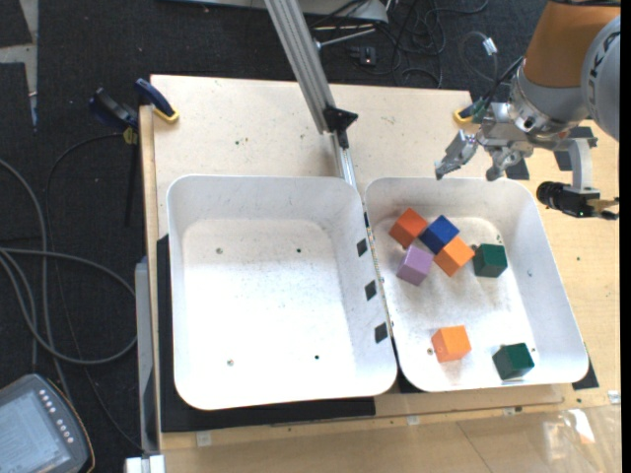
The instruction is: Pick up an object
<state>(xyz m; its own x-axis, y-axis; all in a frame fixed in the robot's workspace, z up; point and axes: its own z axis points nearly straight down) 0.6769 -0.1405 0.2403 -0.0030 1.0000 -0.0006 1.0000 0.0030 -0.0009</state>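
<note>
The right bin (552,294) holds several small cubes. An orange cube (407,228), a blue cube (441,233), another orange cube (455,255) and a purple cube (416,263) cluster near its far left. A dark green cube (489,260) lies just to their right. Nearer the front sit a lone orange cube (452,343) and a second dark green cube (513,360). My gripper (478,164) hangs above the bin's far rim, open, its two fingers spread with nothing between them.
The left bin (197,264) stands beside the right one. A slanted metal rail (301,52) crosses the bench behind the bins. Blue and yellow clamps (148,101) sit at the bench's far left corner. Cables lie on the floor at left.
</note>
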